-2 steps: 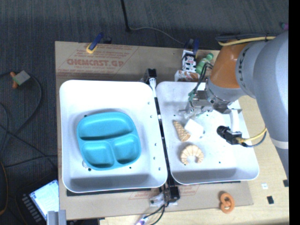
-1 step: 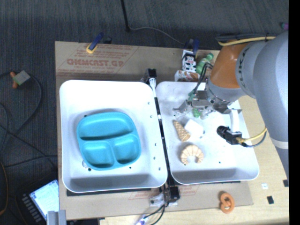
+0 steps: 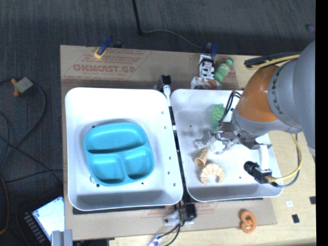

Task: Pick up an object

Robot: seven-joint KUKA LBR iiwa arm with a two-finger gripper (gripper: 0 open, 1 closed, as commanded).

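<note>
Objects lie in the right bin [image 3: 179,137]: an ice cream cone [image 3: 201,157], a croissant [image 3: 212,173] just below it, and a green item [image 3: 218,115] higher up. Gripper [image 3: 219,138] is low over the bin between them; whether its fingers are spread cannot be told. Left bin [image 3: 72,137] holds a blue divided tray [image 3: 119,154].
</note>
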